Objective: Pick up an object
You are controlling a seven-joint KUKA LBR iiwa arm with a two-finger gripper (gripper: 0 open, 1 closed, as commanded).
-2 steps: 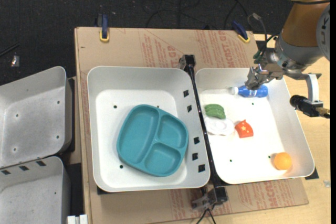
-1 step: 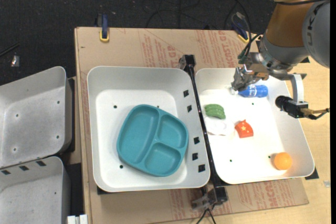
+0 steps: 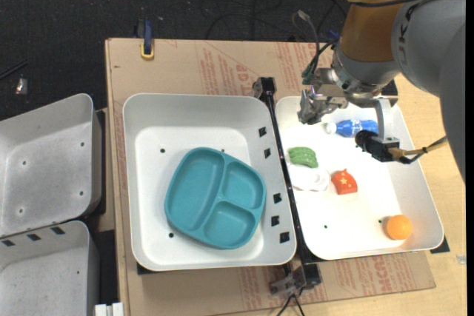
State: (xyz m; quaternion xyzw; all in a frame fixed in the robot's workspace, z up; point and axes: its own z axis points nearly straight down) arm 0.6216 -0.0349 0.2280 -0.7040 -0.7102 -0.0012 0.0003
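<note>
Background: dark floor with loose cables behind the bench, and a pale board point(image 3: 222, 59) under both bins.
Gripper: the gripper point(image 3: 314, 113) hangs over the far corner of the right bin point(image 3: 370, 251), on the side nearest the other bin. Honestly can't tell from this angle whether it's open or closed, and I don't see anything held in it.
Closest to the gripper: a blue-and-white bottle point(image 3: 348, 128) lying on its side, just to the gripper's view-right and apart from it.
Next out: a green piece point(image 3: 302, 155) sits near the gripper on the camera side, and a white round piece point(image 3: 309, 179) is right beyond it.
Further out: a red piece point(image 3: 344, 182) is beside the white one. An orange ball point(image 3: 398, 227) is farthest from the gripper, in the near corner.
Pick to go for: I'd say the bottle or the green piece, since they're the shortest trips.
Doing it well: centre over the chosen thing first, then drop straight down. For the bottle, I'd close across its narrow width so it can't roll. The green piece has the white one crowding it, so come in from its free sides.
Left bin: the left bin point(image 3: 148, 129) holds just a teal divided plate point(image 3: 215, 197), well away from the gripper.
</note>
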